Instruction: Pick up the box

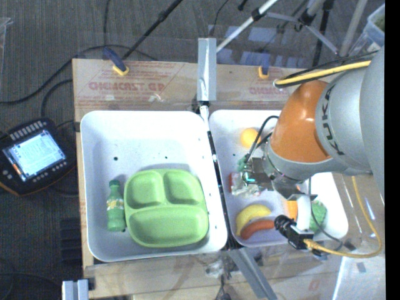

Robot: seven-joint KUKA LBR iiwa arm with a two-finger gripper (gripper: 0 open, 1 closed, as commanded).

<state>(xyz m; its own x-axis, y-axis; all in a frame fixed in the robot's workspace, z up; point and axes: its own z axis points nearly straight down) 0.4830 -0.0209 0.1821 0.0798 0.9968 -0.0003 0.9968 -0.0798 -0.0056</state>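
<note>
The left bin (100, 142) holds a green divided tray (166, 208) and green bottle (114, 205); the right bin (225, 130) (largely under the arm (325, 130)) holds a banana (252, 214), a red item (255, 229) and a small box (238, 181) near its left wall.

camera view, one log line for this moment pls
arm over right bin | box not identifiable | left bin: green tray, green bottle

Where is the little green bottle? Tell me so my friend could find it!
Look at the left white bin. A big green tray with compartments lies in it. The bottle lies right beside that tray's left edge, small and slim, green with a yellow label, unlike the broad tray.
</note>
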